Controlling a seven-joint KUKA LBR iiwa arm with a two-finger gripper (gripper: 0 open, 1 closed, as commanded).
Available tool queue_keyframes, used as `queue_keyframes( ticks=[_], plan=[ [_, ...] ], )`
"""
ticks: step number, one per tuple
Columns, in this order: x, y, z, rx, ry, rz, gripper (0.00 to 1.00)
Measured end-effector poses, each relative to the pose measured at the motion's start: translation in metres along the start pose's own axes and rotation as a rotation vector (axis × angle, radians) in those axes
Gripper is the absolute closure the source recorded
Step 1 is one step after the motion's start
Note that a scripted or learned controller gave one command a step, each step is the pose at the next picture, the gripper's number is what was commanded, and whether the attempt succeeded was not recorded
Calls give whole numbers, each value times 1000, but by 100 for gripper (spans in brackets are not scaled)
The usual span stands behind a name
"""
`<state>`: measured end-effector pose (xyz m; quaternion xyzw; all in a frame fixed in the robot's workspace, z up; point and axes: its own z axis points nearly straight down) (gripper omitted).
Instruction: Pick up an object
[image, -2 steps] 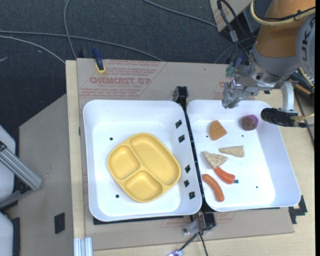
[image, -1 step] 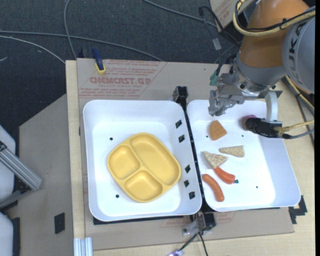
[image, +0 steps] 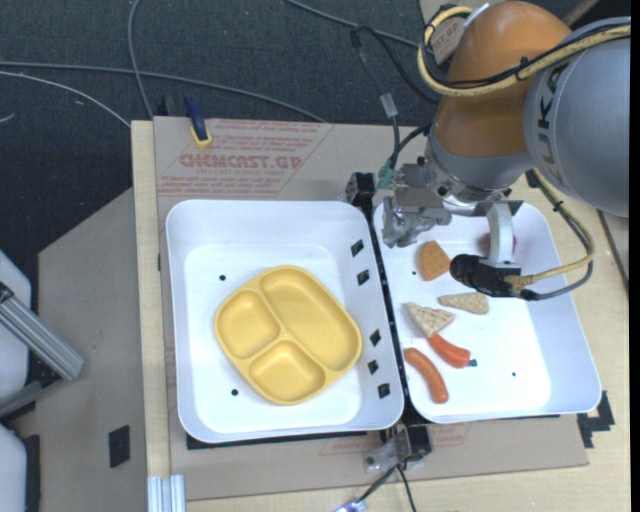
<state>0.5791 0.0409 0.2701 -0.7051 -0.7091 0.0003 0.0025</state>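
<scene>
Counting two sausages (image: 427, 375), two wedges (image: 430, 319).

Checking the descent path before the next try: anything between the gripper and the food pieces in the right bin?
Nothing visible blocks it. The gripper hangs at the right bin's upper left, just beside the round orange piece. The wedge and two sausages lie further down, uncovered.
</scene>
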Motion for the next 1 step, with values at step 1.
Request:
queue_keyframes(
  ticks=[1],
  plan=[
    [43, -34, 9, 2, -1, 1, 100]
  ],
)
